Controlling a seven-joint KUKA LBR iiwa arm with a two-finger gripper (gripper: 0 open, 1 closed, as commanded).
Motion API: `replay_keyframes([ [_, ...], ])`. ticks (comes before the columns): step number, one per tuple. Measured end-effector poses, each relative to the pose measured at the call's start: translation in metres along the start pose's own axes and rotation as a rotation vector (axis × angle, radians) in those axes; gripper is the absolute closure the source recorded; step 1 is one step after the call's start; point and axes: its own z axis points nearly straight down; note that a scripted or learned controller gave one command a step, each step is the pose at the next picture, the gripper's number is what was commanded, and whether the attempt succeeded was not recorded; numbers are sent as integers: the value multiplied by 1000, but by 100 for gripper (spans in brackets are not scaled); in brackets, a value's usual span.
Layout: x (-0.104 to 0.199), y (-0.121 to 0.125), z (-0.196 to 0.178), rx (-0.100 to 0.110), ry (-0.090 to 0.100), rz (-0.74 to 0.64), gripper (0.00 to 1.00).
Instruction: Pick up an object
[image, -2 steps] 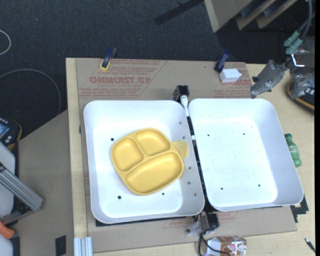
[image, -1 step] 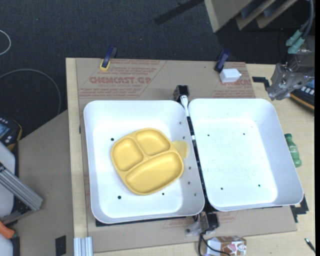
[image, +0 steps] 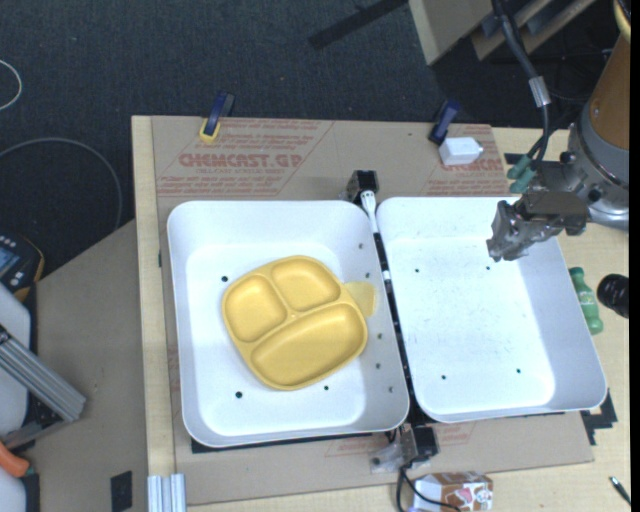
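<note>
Across the cardboard sheet (image: 300, 160) under both bins, red print reads "CHEMCAST G.P", upside-down lettering partly cut off by the left bin (image: 190, 300); a second patch of the same red print sits near the right bin (image: 560, 370), too broken to read.

Left bin: a yellow divided plate (image: 293, 320), three compartments, lies flat near the middle, tilted a little off square with the bin walls. Its right edge sits near the bin's right wall. A small yellowish tab (image: 361, 296) shows just beside the plate's upper right.

Arm: enters from the right, orange band (image: 612, 95) high at the frame edge, grey wrist below it. Gripper (image: 508, 243) hangs over the upper right part of the right bin, well apart from the plate. Fingers point down toward the bin floor; possibly nearly closed, but the dark blur there means I cannot tell. Nothing is visible between them.

Around: blue-and-yellow clamp (image: 214, 117) at the sheet's top left, blue clamp with a white block (image: 459, 150) at top centre, black clip (image: 363, 184) between the bins' top corners, green marker-like object (image: 586, 298) just outside the right bin's right rim.
</note>
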Motion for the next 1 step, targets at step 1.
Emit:
replay_keyframes([
  [1, 68, 3, 36, -7, 2, -10, 100],
])
